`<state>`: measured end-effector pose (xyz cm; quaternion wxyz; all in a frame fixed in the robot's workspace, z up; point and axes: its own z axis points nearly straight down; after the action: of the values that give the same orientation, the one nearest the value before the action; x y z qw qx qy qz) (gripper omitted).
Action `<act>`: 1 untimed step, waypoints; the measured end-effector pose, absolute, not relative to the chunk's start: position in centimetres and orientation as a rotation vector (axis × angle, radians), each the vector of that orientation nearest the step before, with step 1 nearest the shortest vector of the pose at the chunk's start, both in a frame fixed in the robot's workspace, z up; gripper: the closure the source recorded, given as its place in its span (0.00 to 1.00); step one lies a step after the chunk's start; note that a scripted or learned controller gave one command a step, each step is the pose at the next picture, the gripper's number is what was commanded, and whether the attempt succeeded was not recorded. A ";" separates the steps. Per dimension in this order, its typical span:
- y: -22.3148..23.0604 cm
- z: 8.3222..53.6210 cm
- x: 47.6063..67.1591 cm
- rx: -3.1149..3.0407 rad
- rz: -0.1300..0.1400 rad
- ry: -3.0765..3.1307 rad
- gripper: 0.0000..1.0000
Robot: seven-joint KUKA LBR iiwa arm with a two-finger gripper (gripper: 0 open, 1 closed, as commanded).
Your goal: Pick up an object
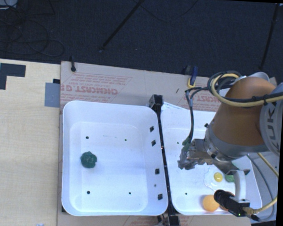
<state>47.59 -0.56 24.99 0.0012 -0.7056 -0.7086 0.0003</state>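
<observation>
A lumpy dark green object lies alone at the left of the left white bin. In the right bin, a round orange ball and a fried-egg-like toy lie beside the gripper; whether its jaws are spread I cannot tell. The bins share the worktop.

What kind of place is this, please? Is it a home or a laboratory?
Most likely a robotics laboratory. A grey and orange arm reaches over two white bins on a cardboard-covered bench, and cables lie on the dark floor behind.
</observation>
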 end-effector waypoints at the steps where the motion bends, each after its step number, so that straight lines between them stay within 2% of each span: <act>1: 6.8 35.7 50.8 -2.216 -0.010 -2.233 1.00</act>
<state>50.83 6.80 35.69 -0.0021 -0.7043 -0.7099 -0.0033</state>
